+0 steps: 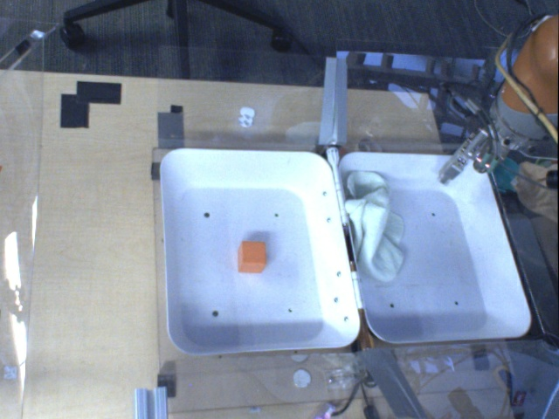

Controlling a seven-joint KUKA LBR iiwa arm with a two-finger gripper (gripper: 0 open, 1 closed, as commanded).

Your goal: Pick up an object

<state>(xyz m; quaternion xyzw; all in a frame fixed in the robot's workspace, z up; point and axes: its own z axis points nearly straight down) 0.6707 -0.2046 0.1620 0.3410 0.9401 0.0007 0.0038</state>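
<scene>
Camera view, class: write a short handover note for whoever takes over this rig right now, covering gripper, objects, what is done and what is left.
Gripper: above the far right corner of the right bin, holding nothing visible.
Orange cube: lies alone near the middle of the left bin.
Pale cloth: crumpled against the left wall of the right bin.
Done: nothing picked up yet.
Left: choose an object, descend, grasp and lift it.

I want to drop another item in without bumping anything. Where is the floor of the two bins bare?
In the left bin, the floor is bare all around the orange cube at its middle. In the right bin, the stretch from the white cloth to the right wall is bare. It is crowded along the divider, where the cloth lies, and at the far right corner by the gripper.
</scene>
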